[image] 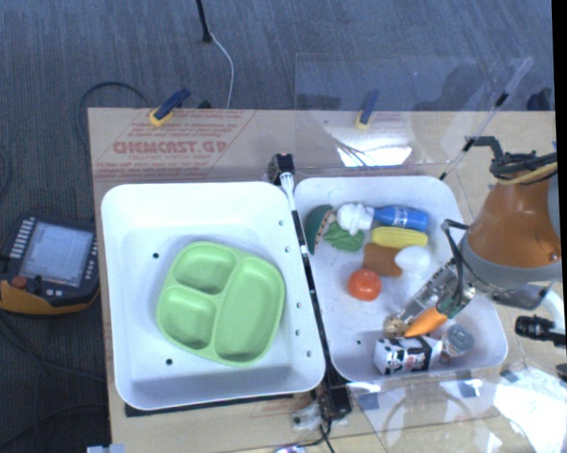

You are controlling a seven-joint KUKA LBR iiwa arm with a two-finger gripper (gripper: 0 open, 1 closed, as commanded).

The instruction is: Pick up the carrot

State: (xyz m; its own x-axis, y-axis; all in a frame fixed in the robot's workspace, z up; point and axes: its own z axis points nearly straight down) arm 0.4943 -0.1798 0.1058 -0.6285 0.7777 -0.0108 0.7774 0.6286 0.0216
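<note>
Carrot (422, 323), orange and slim, lies near the front of the right bin (471, 222), tilted with its tip toward the left; the gripper (435, 302) is down on it, and the carrot's thick end appears to sit between the two fingers, so the claw looks clenched on the carrot. The grey arm (513, 230) with its orange band reaches in from the right. Just in front of the carrot a black-and-white can (405, 355) lies on its side, close enough to touch or nearly so; a red tomato (365, 284) sits to the left, apart from the carrot. Farther back are a yellow corn cob (399, 236), a blue bottle (400, 216) and a brown item (382, 258). The left bin (124, 228) holds a green divided plate (221, 301). Judging by this, the reach and the closing seem done; the carrot still rests low in the bin, so the lift remains, and the grip is unproven.
</note>
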